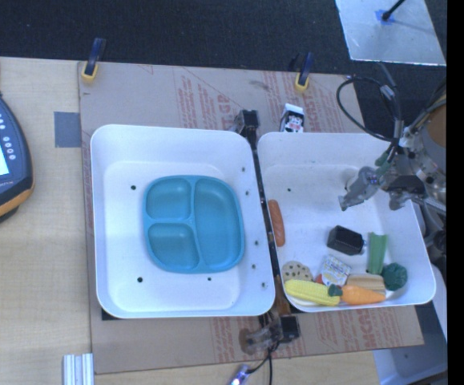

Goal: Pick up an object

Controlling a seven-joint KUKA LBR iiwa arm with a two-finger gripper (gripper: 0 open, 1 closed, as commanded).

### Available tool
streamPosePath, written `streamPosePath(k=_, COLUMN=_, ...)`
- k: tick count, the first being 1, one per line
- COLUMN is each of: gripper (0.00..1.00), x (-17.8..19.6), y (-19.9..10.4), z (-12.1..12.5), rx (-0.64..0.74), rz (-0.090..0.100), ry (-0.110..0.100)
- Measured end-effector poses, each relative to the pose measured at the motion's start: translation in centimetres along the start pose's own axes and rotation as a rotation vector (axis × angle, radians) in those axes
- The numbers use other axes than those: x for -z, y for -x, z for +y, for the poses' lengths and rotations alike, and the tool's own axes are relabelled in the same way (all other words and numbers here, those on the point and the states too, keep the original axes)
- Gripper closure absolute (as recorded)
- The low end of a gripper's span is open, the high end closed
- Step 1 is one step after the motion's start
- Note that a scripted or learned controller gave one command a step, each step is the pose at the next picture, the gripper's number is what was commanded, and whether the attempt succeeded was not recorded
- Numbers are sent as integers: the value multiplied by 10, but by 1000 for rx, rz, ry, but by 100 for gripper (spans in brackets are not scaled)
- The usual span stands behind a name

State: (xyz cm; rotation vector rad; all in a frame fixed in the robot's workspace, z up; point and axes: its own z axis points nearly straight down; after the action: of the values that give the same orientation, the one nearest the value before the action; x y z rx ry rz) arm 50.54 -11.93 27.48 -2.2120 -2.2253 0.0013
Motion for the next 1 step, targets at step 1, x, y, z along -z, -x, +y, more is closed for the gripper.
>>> streamPosePath(k=1, gripper=0, x=-145, y=70, z=30, rx=-1, rz=-3, ry=-2)
